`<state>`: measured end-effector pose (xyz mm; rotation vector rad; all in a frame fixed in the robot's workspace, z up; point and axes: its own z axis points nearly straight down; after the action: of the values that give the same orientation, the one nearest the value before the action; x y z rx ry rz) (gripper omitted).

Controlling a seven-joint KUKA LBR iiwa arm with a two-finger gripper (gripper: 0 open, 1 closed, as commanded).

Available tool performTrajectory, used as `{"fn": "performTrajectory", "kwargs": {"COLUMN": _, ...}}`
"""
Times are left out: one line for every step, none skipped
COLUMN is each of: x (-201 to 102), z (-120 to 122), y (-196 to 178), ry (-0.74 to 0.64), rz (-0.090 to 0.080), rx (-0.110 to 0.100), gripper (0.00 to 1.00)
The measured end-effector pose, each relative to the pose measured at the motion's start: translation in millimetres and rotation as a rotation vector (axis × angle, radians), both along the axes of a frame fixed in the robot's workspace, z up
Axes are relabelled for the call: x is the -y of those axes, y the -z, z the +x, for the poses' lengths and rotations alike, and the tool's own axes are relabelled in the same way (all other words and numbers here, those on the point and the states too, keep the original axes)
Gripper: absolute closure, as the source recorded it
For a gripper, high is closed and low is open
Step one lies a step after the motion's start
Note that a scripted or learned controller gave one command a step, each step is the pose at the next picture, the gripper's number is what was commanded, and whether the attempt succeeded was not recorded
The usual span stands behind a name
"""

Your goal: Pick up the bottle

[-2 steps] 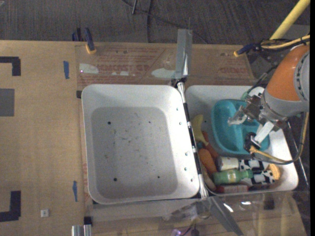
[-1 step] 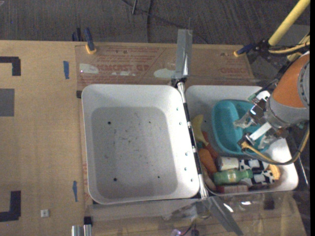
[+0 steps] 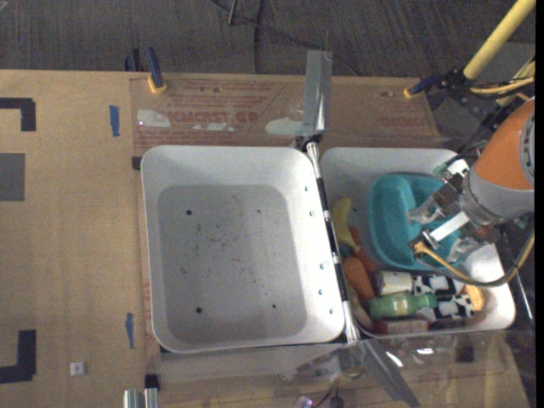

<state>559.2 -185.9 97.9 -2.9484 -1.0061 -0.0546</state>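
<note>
- I see the gripper [image 3: 427,238] over the right bin [image 3: 501,313], above the teal bowl [image 3: 393,219]; I cannot tell its opening.
- The green bottle [image 3: 405,305] lies on its side near the bin's front wall, among the toys, apart from the gripper.

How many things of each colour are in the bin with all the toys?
Teal: 1, the bowl
Green: 1, the bottle
Yellow: 1, the banana
Orange: 1, the carrot
Black and white: 1, the spotted toy
Total: 5 that I can tell apart; more lies piled beneath, too jumbled to count.
</note>
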Motion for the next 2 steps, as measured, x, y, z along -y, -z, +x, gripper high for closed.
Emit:
{"fn": "performTrajectory", "kwargs": {"x": 21, "z": 73, "y": -113, "ry": 0.099, "rz": -0.034, "rx": -0.027, "gripper": 0.00}}
{"fn": "performTrajectory", "kwargs": {"x": 15, "z": 83, "y": -7, "ry": 0.186, "rz": -0.032, "rx": -0.035, "gripper": 0.00}}
